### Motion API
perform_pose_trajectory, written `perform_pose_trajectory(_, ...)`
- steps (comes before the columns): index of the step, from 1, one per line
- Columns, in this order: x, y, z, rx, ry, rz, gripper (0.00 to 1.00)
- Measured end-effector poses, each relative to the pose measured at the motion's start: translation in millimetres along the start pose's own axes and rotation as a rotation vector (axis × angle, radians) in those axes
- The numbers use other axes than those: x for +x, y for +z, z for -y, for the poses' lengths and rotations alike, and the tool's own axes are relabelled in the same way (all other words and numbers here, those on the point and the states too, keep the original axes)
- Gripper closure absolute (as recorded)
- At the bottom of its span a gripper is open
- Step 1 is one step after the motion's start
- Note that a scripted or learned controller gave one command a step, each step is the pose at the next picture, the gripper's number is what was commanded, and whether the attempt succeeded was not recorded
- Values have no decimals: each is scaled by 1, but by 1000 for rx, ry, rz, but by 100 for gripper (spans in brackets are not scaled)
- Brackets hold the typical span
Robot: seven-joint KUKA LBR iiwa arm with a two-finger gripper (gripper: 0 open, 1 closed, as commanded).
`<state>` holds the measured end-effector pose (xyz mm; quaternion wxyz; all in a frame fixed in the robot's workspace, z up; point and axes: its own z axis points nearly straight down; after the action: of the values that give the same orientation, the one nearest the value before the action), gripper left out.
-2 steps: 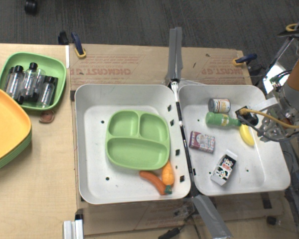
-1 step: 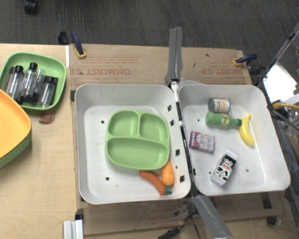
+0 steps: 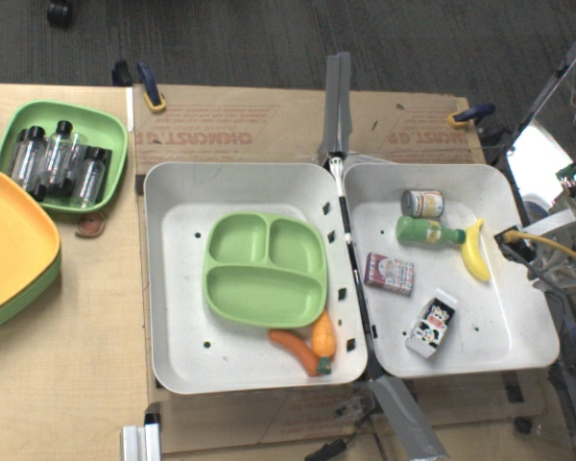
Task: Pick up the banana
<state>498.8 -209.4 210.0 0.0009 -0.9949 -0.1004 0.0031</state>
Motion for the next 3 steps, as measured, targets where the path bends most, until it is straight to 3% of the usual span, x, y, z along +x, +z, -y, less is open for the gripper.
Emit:
perform_pose_trajectory(1,10,-3,21,-1,-302,-1,100)
perform_pose_trajectory(2,33,26,16,-1,-28,0,100)
perform_pose_trajectory(3,44,-50,-19,-1,-13,-1,100)
